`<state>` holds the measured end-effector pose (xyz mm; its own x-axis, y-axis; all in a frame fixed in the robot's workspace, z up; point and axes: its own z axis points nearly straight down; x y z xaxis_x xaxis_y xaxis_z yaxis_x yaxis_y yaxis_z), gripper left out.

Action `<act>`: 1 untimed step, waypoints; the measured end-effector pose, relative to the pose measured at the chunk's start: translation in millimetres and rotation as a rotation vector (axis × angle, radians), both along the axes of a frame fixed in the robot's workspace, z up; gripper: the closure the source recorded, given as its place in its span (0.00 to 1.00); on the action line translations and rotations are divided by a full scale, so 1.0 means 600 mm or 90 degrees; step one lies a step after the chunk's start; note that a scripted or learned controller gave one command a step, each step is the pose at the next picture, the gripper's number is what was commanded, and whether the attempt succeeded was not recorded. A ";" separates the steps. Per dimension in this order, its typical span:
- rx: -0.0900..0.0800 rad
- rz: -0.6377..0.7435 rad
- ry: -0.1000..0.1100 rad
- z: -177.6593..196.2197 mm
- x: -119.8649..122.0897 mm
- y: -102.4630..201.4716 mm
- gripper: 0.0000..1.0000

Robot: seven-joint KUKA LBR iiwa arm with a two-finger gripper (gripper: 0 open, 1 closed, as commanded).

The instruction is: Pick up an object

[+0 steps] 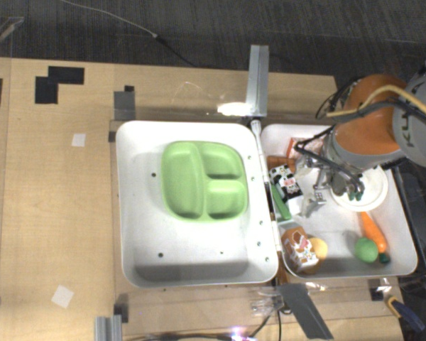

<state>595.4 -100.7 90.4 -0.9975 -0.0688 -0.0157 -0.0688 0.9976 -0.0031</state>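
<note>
Orange and grey, the arm point(383, 123) rides highest above the desk point(50, 212) and so closest to the lens, coming in from three o'clock over the right bin point(412, 251). Its gripper point(332, 187) hangs low over the middle of that bin, pointing toward eight o'clock; whether it is parted or closed I cannot tell, and nothing shows caught in it.

Just beside the gripper at three o'clock lies a white round lid point(366, 190), partly under the wrist. At nine o'clock, near the bin's left wall, sits a small black-and-white printed box point(285, 183) with a green strip point(278, 201) along its side. At eleven o'clock an orange packet point(297, 148) peeks from the bin's far corner. Toward six o'clock rests a brown snack bag point(302, 249) with a yellow piece point(317, 247) touching it, and at four to five o'clock a carrot point(373, 231) lies just beside a green ball point(366, 250). Well apart at nine o'clock, the left bin point(138, 261) carries a green divided tray point(202, 180).

By my reading this is the approach step: the gripper is down among the things but has no hold yet. The next move seems to call for settling on one thing, probably the printed box or the lid, centring over it, and closing squarely, since these things lie crowded and a skewed descent could shove a neighbour
</note>
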 end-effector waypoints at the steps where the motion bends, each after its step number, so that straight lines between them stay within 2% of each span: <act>1: -0.001 -0.143 -0.004 0.001 -0.049 0.020 0.00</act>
<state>566.1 -88.8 91.1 -0.9878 0.1543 -0.0222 0.1545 0.9880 -0.0041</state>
